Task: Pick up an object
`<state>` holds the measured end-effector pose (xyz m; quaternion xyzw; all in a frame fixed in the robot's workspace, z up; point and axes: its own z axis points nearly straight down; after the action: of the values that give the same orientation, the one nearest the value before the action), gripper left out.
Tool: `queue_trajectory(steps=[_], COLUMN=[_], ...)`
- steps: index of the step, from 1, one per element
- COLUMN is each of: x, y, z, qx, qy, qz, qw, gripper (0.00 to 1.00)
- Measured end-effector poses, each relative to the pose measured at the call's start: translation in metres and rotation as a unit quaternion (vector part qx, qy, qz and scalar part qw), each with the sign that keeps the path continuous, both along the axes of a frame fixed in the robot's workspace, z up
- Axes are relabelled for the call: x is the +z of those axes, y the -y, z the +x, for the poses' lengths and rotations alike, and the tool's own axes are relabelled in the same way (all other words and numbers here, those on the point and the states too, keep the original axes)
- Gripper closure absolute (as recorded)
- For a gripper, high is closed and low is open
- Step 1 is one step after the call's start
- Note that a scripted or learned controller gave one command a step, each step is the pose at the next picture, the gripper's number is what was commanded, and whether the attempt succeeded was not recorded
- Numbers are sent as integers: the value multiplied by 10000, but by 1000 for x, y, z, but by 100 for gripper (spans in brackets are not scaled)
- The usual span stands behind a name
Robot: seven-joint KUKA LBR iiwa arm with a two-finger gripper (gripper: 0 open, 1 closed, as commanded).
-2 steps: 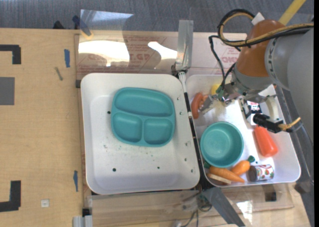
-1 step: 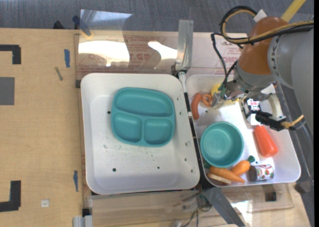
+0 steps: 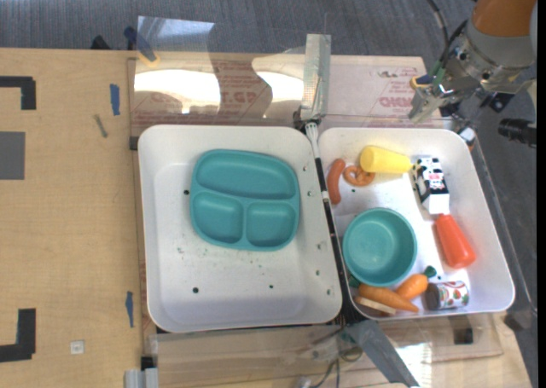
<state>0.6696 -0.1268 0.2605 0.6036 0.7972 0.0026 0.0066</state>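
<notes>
The gripper hangs at the upper right, above the far rim of the right bin, carried by the grey arm with its orange band. How the jaws stand cannot be told from this angle: the wrist's cables and fittings crowd them, and nothing is seen between them. The jaws touch none of the objects. All the loose objects lie in the right bin. A yellow piece like a corn cob lies near the far wall, with a small orange pretzel shape just beside it and a red-orange sausage along the bin's left wall. A black-and-white carton lies to the right of the yellow piece, and an orange bottle shape lies below it, along the right side. A teal bowl stands upright in the middle. At the near wall lie two orange carrots, one overlapping the other, and a small patterned can on its side just beside them. The left bin holds a teal divided plate with three compartments, lying flat. Both bins rest side by side on the bench.
</notes>
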Motion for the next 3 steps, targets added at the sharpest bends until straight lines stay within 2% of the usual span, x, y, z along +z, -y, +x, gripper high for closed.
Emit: queue_trajectory(steps=[1,2,3], x=[-19,-61,-60], y=[-63,-9,-10], z=[-2,-29,-29], qx=[155,1450,1453], qy=[-81,-79,-69], qz=[24,7,6], qw=[9998,9894,9894], gripper=[100,100,0])
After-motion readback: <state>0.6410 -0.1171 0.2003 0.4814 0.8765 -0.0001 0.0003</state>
